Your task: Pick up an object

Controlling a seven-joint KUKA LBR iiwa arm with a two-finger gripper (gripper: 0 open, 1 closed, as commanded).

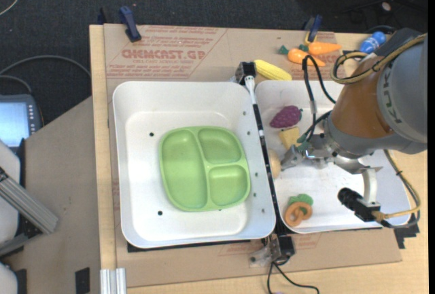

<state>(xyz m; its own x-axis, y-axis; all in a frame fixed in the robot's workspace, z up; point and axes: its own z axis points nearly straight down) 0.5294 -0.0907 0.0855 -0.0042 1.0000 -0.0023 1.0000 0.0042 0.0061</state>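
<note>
The gripper (pixel 293 155) hangs low in the right bin (pixel 326 221), just beside a yellow block (pixel 289 137) and below the purple grapes (pixel 286 116). Whether its fingers grip anything I cannot tell, perhaps nothing. A green divided plate (pixel 204 168) lies in the left bin (pixel 136 109).

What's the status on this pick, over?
Tool low in right bin, beside yellow block; grip state unreadable. Purple grapes just beyond, orange-green toy nearer the front wall. Green tray alone in left bin.
</note>
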